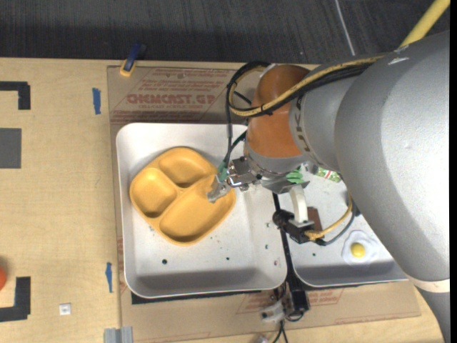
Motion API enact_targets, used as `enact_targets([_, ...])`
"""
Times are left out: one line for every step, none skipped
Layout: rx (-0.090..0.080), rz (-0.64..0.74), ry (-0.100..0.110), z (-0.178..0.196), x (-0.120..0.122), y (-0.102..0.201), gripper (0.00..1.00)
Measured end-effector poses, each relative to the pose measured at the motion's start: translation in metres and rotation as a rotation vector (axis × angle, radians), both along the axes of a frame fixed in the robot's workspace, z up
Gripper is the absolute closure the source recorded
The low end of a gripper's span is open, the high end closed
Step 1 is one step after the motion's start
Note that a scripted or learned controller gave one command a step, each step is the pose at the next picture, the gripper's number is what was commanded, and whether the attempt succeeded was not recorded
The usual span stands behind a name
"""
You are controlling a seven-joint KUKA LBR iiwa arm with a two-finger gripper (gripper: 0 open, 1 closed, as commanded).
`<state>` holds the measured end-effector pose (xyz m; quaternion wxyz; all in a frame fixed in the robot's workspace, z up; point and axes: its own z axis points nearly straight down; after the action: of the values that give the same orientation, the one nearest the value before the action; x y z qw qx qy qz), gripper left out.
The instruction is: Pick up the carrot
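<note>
wide tan table under everything. huge grey arm across the right side, orange band above the wrist, cables looped round it. two white bins side by side: left bin, right bin. in the left bin, toward its far left, a yellow three-part plate. jaws low over that plate's right rim, apparently touching it; spread or pressed together, cannot tell. nothing seen pinched. small yellow object in the right bin, beside the arm. orange-red scrap at the table's left edge, too cropped to name. carrot's place: cannot tell.
</note>
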<state>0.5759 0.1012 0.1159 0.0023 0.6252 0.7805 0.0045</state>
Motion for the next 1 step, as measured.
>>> enact_targets([-0.012,-0.007,-0.009,0.0140,0.0029,-0.0077,1.00])
